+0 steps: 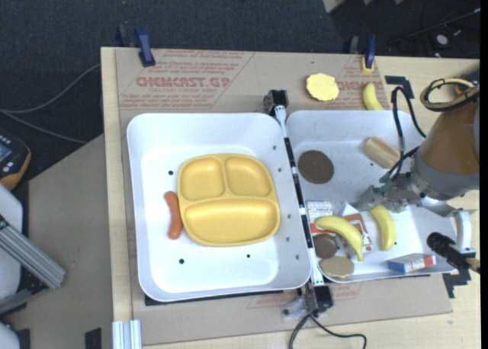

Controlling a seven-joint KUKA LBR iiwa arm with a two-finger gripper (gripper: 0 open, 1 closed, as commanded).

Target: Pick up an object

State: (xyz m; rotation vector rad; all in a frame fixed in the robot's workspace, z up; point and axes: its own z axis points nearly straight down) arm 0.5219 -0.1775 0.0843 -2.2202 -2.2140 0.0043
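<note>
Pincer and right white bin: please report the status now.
Pincer low in right white bin, nothing seen in its grip. Two yellow plastic bananas just beside it, lying loose. Brown round disc and tan wooden cylinder close by.

Even, bright overhead light. White bins point(145, 187) near overexposed, little surface detail on their floors. Yellow tray point(227, 199) shows soft sheen toward 12 o'clock. Shadows short and faint (thin one beside the sausage point(174, 215)). Floor toward 10 o'clock dim. Focus slightly soft throughout; arm point(450, 153) at 3 o'clock blurred.
</note>
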